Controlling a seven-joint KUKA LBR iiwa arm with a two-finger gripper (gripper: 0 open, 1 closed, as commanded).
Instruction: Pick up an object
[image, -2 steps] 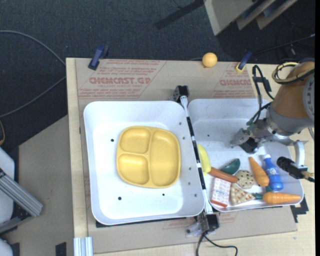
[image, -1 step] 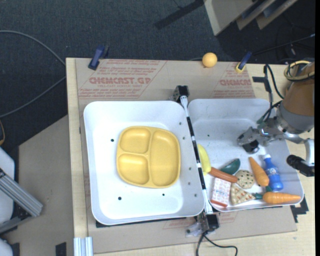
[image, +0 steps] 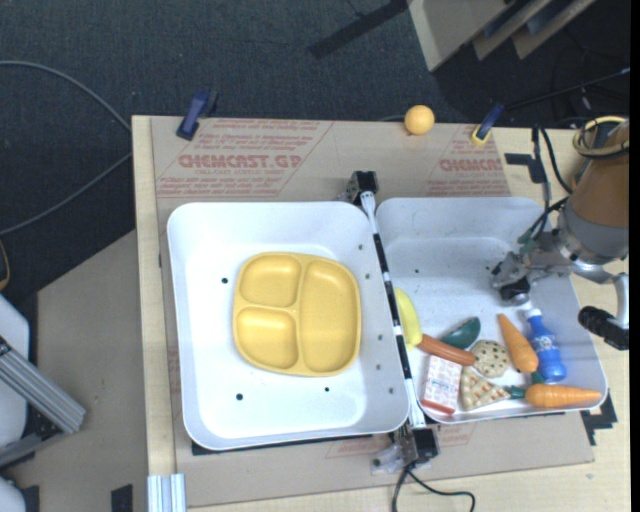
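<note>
White left bin (image: 200, 330): sitting on the brown bench board (image: 150, 250), taking up the left half of the work area.
Yellow plate (image: 297, 313): lying flat in the middle of the left bin, its three compartments facing up.
Blue clip (image: 193, 115): gripping the back edge of the board, above the left bin.
Orange ball (image: 419, 119): resting at the back edge of the board, behind the right bin.
White right bin (image: 440, 225): sitting just beside the left bin, their long sides touching.
Banana (image: 406, 317): lying along the right bin's left wall.
Sausage (image: 447, 350): lying just right of the banana, slanting toward the front.
Cracker packet (image: 441, 384): lying at the front of the right bin, below the sausage.
Cookie (image: 488, 355): sitting between the sausage and the upper carrot.
Carrots: one (image: 517, 343) slanting near the bottle, another (image: 562, 396) lying along the front right corner.
Blue bottle (image: 544, 347): lying just right of the slanted carrot.
Gripper (image: 512, 276): hanging low over the bare back part of the right bin, well apart from the pile of toys; I am not making out whether it is spread or pressed together.
Arm (image: 600, 200): reaching in from the right, orange band showing above the wrist.
</note>
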